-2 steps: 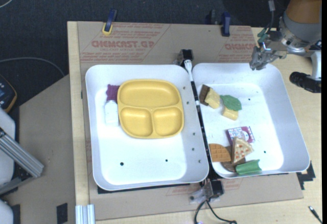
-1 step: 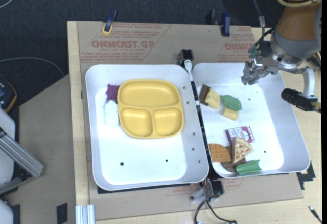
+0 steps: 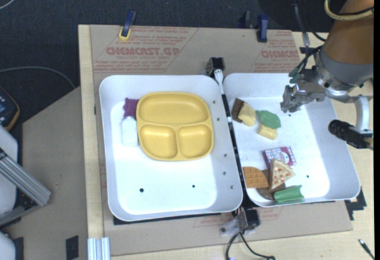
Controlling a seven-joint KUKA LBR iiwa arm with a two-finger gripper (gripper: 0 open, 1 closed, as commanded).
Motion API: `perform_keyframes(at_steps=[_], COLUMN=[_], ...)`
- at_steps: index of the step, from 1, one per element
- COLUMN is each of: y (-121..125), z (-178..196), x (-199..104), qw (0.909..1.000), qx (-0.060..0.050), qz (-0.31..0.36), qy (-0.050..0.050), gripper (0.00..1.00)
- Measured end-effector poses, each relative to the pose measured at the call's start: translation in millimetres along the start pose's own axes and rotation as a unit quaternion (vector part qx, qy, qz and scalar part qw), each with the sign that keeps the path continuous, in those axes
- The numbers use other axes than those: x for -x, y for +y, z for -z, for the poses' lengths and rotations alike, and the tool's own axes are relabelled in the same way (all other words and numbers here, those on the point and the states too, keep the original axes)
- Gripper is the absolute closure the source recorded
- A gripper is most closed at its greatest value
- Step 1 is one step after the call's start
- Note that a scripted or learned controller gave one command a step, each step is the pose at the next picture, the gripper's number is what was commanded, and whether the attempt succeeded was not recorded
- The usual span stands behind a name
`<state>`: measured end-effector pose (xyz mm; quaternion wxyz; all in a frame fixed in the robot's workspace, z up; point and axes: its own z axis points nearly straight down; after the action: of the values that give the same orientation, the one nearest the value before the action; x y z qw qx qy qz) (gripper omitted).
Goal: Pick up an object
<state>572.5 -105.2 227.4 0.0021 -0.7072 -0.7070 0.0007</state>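
one end effector (image 3: 292, 100) hovers over the right bin (image 3: 332, 134), just right of the green leaf piece (image 3: 269, 117); can't tell its state. approach step, nothing held. next: drop onto the leaf w/ yellow chunk (image 3: 267, 131) right below it.

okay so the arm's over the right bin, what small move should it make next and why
Probably slide left and down toward the green piece. The end effector hovers over bare bin floor just right of it, holding nothing, and that piece with the yellow chunk is the nearest cluster.
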Motion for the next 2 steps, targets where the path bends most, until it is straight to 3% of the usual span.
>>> perform_keyframes(at_steps=[1, 2], y=[-31.5, -35.1], z=[7.0, -0.3], x=[-24.2, -18.5], qw=[1.0000, 1.0000], qx=[0.000, 0.000], qz=[0.001, 0.000], qy=[0.000, 0.000], gripper=[1.00, 1.00])
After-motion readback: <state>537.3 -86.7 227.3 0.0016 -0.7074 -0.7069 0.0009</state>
